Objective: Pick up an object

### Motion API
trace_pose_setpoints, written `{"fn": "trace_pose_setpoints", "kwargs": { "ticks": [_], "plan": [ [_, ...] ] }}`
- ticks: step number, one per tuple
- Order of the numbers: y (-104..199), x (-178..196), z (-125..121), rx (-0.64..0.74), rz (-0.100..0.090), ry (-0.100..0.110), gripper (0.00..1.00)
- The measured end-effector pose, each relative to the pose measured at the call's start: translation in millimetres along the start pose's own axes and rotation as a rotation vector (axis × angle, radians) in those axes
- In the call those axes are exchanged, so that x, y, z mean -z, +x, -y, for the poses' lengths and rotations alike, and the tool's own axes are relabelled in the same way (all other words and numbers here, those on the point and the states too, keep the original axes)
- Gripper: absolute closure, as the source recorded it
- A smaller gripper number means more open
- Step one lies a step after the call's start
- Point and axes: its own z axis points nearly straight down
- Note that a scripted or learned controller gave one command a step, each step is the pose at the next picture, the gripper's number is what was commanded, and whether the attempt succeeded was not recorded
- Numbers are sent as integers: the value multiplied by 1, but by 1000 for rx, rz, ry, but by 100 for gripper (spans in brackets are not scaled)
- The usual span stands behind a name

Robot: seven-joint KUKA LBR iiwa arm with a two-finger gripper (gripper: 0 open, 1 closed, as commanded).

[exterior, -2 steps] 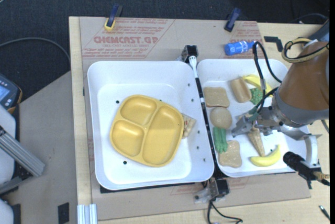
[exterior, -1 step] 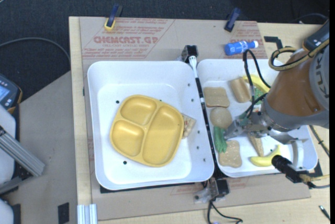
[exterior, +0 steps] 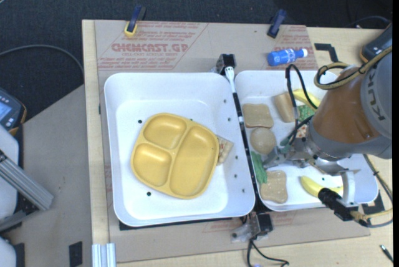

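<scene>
Arm (exterior: 349, 116) looms over right bin (exterior: 268, 80), gripper (exterior: 283, 156) low among toast slices (exterior: 257, 115), banana (exterior: 318, 186); grip state unclear. Risk: crowded items, fingers may nudge neighbours, miss.

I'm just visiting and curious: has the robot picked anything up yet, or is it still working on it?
Nothing looks lifted yet. The arm is lowered into the right bin among the bread-like pieces and banana; its body hides the gripper. The yellow tray sits in the left bin. Grasping and lifting remain.
</scene>
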Motion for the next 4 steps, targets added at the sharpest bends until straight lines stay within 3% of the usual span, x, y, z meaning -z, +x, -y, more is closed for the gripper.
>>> {"fn": "trace_pose_setpoints", "kwargs": {
  "ticks": [1, 4],
  "plan": [
    [0, 11, 1, -1, 1, -1, 100],
    [-9, 143, 3, 2, 3, -5, 100]
  ]
}}
